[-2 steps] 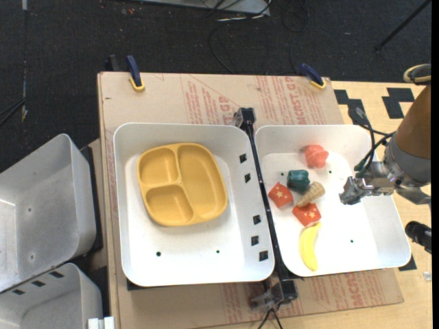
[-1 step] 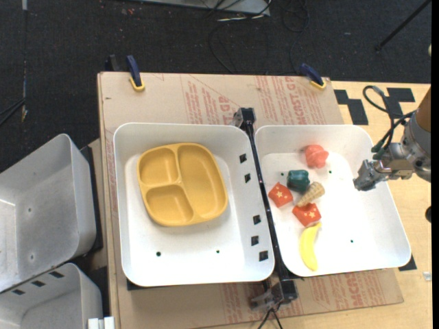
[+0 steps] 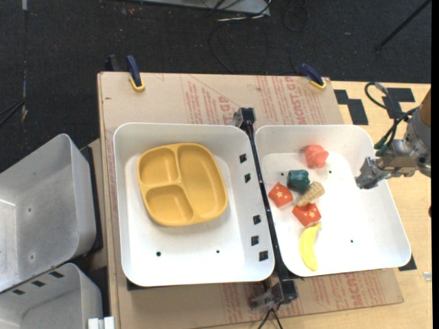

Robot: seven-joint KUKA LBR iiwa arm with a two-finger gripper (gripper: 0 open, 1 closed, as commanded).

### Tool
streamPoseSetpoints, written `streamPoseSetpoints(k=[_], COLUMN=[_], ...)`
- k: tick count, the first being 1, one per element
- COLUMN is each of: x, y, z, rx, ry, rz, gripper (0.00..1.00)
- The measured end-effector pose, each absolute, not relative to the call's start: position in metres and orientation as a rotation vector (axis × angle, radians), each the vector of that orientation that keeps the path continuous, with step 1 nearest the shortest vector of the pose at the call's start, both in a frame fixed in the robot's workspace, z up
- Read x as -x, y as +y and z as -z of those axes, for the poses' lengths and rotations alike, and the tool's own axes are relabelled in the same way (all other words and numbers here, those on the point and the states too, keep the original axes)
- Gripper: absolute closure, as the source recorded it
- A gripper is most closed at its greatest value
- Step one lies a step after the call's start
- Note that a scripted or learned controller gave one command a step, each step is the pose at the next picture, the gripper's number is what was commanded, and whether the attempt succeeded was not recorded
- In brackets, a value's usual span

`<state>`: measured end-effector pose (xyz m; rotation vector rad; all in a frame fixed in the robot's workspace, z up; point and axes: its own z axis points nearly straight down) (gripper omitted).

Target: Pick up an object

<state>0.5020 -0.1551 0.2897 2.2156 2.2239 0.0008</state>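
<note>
Toy food pieces lie clustered in the left half of the right bin [image 3: 384, 252]: a pink piece [image 3: 315, 155] nearest the far edge, a dark green piece [image 3: 298, 179] below it, a tan piece [image 3: 311, 193] touching the green one, two red blocks [image 3: 280, 195] [image 3: 306, 214], and a banana [image 3: 310, 247] toward the near edge. They look like light, rigid plastic, probably smooth and apt to slip. The banana lies apart from the rest and is narrow, so a pinch across its middle seems the easiest hold; the red blocks offer flat sides.

The gripper [image 3: 365, 177] hangs over the bin's right edge, well apart from the cluster. Whether its claw is spread or pressed together I cannot tell; it is small and dark. The arm is cut off at the frame's right. In the left bin [image 3: 130, 252] rests a yellow divided plate [image 3: 183, 183].
</note>
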Motion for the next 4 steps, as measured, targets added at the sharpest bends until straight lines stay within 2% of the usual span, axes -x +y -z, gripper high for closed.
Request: streamPoseSetpoints(k=[2, 3, 4], x=[-0.51, -0.512, -0.506], y=[-0.045, 0.007, 0.062], z=[-0.264, -0.267, -0.264], rx=[-2.213, -2.212, -2.213], ry=[2.233, 2.232, 2.232], rz=[-0.001, -0.002, 0.0], gripper=[1.0, 1.0, 1.0])
